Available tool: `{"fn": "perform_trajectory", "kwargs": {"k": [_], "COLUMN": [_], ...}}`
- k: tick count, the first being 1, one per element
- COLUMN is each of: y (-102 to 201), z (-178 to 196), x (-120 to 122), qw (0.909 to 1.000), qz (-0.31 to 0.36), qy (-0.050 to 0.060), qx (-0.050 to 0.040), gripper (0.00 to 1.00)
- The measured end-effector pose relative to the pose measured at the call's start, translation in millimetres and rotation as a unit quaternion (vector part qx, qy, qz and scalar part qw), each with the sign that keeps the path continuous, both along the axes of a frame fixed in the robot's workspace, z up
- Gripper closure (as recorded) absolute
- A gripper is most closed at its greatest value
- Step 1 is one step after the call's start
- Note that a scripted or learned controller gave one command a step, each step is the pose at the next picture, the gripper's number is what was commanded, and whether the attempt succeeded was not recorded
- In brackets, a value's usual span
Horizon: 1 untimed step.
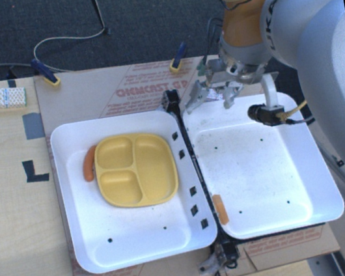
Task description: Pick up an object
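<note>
A small orange carrot-like piece (220, 208) lies at the lower left edge of the right bin (317, 207), by the divider. At center left, a yellow divided plate (136, 170) and an orange sausage (88, 165) touching its left rim sit in the left bin (89, 248). The claw (212, 94) hangs at the right bin's upper left corner, grasping nothing; its opening cannot be told.

Dark grey carpet (72, 19) runs along the top, a black cable (69, 38) trailing across it. A light wooden benchtop (14, 215) carries brown cardboard (144, 89) and black tape marks (33, 172).
</note>
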<state>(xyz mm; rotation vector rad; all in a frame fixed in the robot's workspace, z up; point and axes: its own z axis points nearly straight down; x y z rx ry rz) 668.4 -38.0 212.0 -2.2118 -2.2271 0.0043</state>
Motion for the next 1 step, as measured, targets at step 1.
{"fn": "perform_trajectory", "kwargs": {"k": [1], "y": [0.7], "z": [9.5], "x": [0.2], "qw": [1.0], "qz": [0.001], "qy": [0.0], "qx": [0.0006], "gripper": [1.0]}}
